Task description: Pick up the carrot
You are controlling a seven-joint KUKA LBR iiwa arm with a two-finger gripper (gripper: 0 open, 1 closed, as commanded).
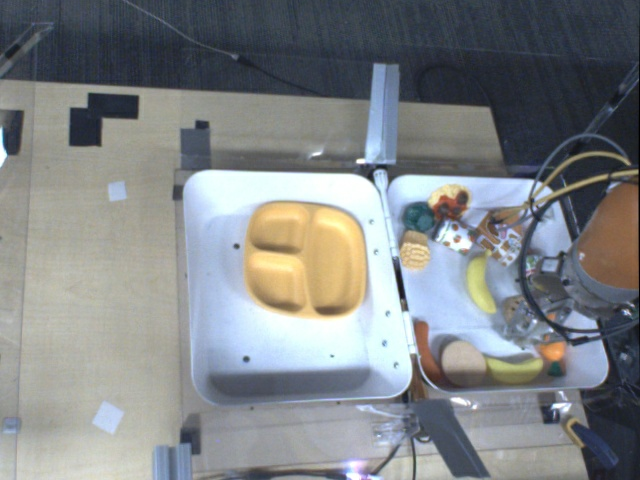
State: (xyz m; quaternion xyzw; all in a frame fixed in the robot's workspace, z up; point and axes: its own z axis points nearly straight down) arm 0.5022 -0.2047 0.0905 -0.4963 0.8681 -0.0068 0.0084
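Note:
The carrot shows as a small orange piece with a green end, low in the right bin near its front right corner. It lies just right of a yellow banana. My gripper hangs over the right part of that bin, just above and to the left of the carrot, with cables looping around the wrist. The arm's body hides part of the carrot and the bin floor beside it. Whether the gripper touches the carrot is unclear.
A yellow divided plate sits in the left bin. The right bin also holds a second banana, a corn cob, a tan potato-like toy, a brown sausage, a green toy and several small items at the back.

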